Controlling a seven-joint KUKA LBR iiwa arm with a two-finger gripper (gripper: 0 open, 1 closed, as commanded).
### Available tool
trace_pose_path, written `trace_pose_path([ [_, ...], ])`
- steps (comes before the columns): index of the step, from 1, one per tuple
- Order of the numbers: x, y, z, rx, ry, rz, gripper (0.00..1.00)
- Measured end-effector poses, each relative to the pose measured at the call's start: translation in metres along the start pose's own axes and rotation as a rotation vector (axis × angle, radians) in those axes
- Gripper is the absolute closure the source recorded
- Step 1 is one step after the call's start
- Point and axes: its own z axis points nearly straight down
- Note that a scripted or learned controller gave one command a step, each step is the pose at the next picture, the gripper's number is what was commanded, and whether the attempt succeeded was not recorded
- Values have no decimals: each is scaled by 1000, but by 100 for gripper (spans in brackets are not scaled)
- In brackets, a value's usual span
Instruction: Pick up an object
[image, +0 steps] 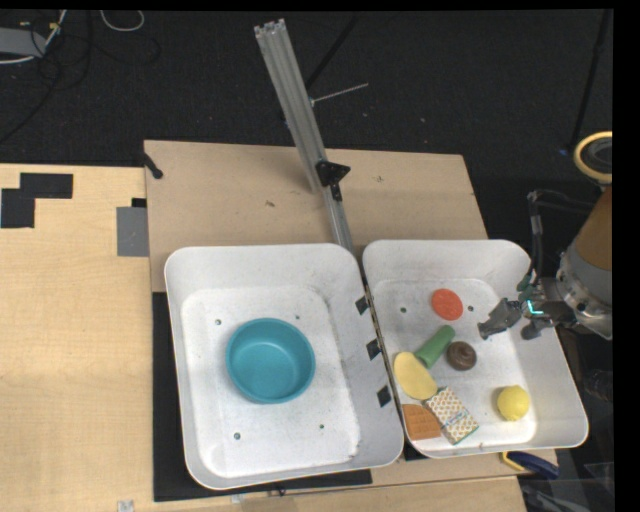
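Two glossy white bins (200, 270): one holds a round teal bowl (270, 360).

The right white bin (400, 262) holds a flat red-orange disc (447, 304), a tilted green cylinder (434, 346), a brown round piece (461, 354), a yellow oval (413, 376), a yellow ball (513, 403) and a patterned box (452, 413).

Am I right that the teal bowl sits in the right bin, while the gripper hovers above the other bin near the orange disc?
Not quite: the camera view shows the teal bowl in the left bin. The gripper is over the right bin, near the orange disc.
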Motion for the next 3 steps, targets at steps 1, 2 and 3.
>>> trace_pose_path([
  [1, 0, 0, 0, 0, 0, 0, 0],
  [2, 2, 1, 42, 3, 0, -1, 0],
  [3, 5, 6, 102, 5, 1, -1, 0],
])
